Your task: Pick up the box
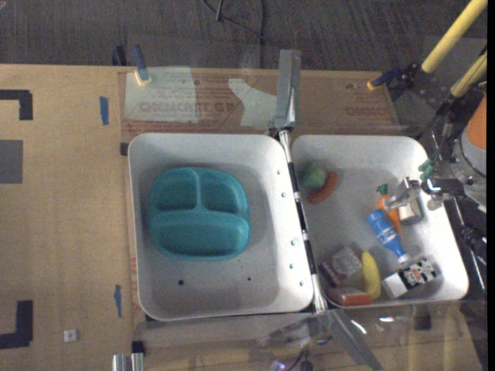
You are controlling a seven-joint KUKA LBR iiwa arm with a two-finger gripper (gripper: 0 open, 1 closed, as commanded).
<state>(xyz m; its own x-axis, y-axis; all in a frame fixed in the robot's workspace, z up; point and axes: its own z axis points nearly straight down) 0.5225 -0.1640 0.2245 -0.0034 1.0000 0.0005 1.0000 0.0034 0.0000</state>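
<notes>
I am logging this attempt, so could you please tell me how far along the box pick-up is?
Nothing looks done yet: the small white box with black markings lies on the floor of the right white bin, near its front right corner. The gripper hangs above the blue bottle, away from the box. Reaching, grasping and lifting the box remain.

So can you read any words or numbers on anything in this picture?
Faint printed lettering on the cardboard sheet behind the bins: too blurred to read.
Black and white pattern on the small box in the right bin: too small to tell if it is writing.
Packet beside the banana: print too blurred to read.
Nothing else shows any text.
</notes>
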